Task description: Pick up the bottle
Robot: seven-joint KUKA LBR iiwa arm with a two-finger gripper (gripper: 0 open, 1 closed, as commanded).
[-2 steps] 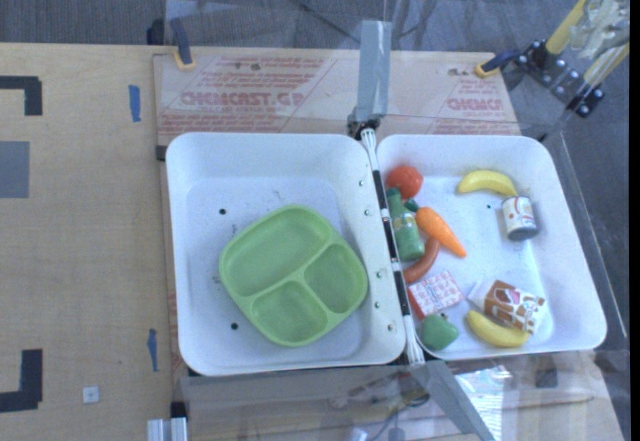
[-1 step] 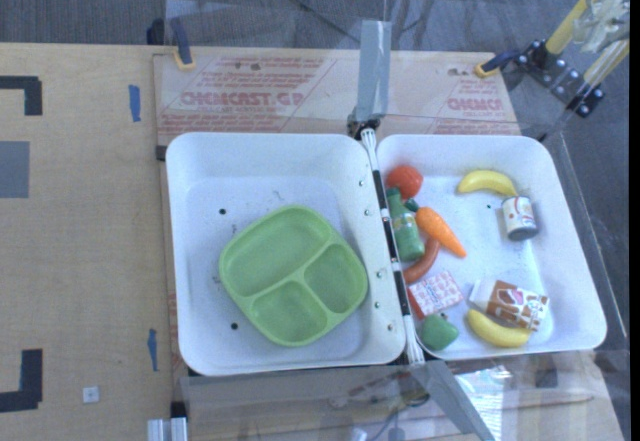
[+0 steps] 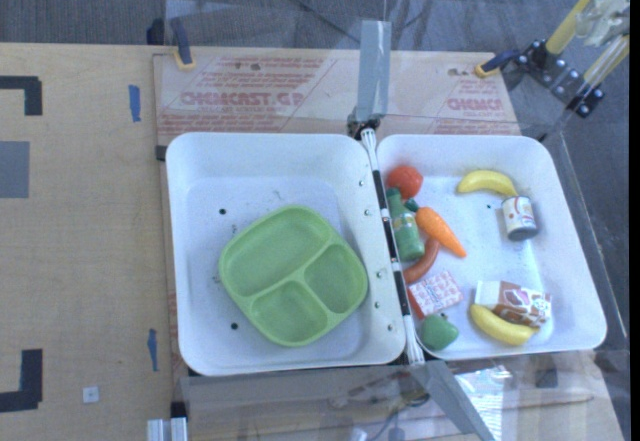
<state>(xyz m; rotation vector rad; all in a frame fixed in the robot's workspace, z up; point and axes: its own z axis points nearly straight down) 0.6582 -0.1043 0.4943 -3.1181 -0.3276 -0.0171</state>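
I see the green bottle [image 3: 405, 229] lying against the right bin's [image 3: 570, 229] left wall, long axis running up-frame beside the carrot [image 3: 441, 231]; gripper state I can't tell.

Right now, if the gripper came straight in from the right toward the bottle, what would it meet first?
Probably the small can, then the carrot beside the green bottle. If it travelled higher it might clear both, since height is unclear here.

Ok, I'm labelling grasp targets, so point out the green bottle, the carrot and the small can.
green bottle [image 3: 406, 231], camera view, middle of its body
carrot [image 3: 441, 231], camera view, middle of its orange length
small can [image 3: 518, 218], camera view, its labelled side
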